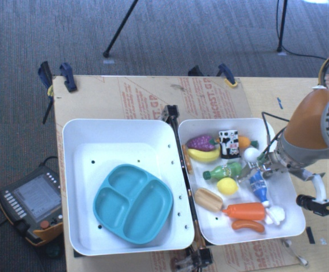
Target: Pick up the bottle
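One bottle in play: the green bottle (pixel 223 170) lies on its side in the right bin (pixel 283 220), roughly mid-bin, just above the lemon (pixel 227 186) and below the banana (pixel 204 154). Long axis runs near-horizontal in the camera view, tilted slightly; cap end seems to point left toward the bin divider, fatter end right toward the arm.

The gripper (pixel 259 164) sits at the bottle's right end, low over the bin, just beside or touching it; can't separate the two at this resolution. Jaws: cannot tell how wide they stand, and nothing is visibly between them, so I'm not calling it a grasp.

Key relation: the bottle lies left of the jaws, with its axis pointing nearly at the wrist (pixel 300 149). My read is the jaws need to close across the short axis, so the approach should shift left over the body rather than come in end-on.

Clutter risk: a blue-and-white tube (pixel 259 187) lies just below the gripper, and a white ball (pixel 250 152) just above-left. Either could get pinched instead. The teal plate (pixel 133 204) in the left bin (pixel 73 152) is well apart, irrelevant.
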`<control>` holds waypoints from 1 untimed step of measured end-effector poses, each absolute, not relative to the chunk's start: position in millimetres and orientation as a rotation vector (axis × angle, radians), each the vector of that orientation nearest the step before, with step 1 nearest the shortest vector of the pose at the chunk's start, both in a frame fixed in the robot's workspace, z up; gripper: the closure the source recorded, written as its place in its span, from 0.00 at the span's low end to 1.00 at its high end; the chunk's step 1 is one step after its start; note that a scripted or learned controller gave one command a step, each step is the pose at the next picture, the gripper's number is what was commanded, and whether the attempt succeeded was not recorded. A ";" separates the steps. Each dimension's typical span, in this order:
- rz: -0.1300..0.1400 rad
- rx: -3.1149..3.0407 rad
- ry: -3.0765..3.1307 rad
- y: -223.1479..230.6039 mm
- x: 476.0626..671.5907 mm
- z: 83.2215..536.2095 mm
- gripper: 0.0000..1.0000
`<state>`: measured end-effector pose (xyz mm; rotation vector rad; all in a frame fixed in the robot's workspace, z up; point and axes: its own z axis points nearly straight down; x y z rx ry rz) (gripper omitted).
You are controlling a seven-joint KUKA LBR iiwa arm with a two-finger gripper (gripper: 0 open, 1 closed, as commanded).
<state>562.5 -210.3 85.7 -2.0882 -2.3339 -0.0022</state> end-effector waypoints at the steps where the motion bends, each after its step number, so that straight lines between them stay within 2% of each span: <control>1: 0.001 -2.093 -2.327 -211.9 562.0 94.5 1.00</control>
